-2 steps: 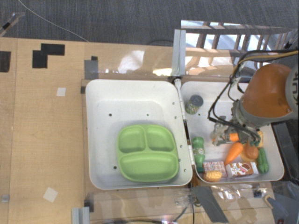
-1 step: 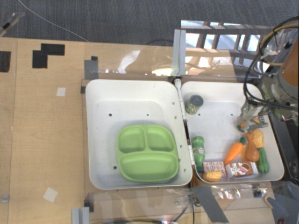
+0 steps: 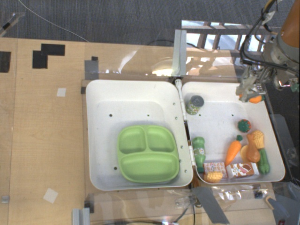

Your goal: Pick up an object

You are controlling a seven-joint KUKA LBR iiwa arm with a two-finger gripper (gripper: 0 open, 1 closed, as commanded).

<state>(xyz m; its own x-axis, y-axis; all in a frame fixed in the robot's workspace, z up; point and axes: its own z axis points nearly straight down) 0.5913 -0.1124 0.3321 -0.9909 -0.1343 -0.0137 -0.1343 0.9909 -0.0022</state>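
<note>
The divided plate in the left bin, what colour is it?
Light green; the divided plate shows clearly in the camera view.

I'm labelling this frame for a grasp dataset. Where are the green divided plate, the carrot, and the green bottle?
green divided plate (image 3: 148, 153): camera view, on the ridge between its compartments.
carrot (image 3: 233, 152): camera view, middle of the orange body.
green bottle (image 3: 199, 152): camera view, middle of its body, beside the bin's left wall.

Wooden bench (image 3: 42, 139) bears two white bins (image 3: 101, 125) side by side.
</note>
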